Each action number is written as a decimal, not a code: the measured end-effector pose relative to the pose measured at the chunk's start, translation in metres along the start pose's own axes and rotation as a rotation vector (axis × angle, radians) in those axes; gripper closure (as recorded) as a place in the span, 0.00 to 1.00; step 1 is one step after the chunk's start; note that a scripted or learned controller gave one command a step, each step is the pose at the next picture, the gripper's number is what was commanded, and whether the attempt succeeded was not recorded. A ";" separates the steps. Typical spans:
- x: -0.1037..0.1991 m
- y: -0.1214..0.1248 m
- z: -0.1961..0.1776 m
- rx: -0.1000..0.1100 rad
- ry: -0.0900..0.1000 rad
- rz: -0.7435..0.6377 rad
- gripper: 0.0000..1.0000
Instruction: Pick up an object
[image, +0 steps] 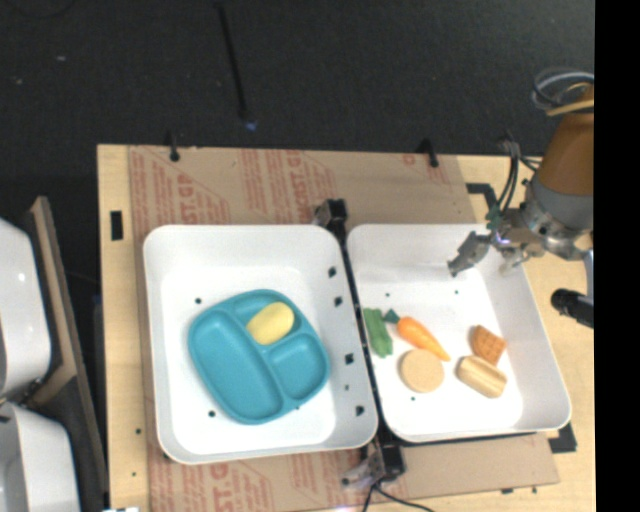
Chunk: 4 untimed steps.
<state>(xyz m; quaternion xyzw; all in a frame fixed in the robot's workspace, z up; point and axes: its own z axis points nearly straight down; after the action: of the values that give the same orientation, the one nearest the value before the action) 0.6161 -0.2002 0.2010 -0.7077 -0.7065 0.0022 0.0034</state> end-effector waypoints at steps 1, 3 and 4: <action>0.000 0.002 -0.005 -0.009 -0.002 -0.001 0.00; -0.002 0.002 0.102 -0.005 -0.002 -0.001 0.00; -0.002 0.004 0.089 -0.011 -0.003 -0.001 1.00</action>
<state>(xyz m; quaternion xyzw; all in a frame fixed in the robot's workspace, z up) 0.6192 -0.2026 0.1120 -0.7073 -0.7069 -0.0006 -0.0013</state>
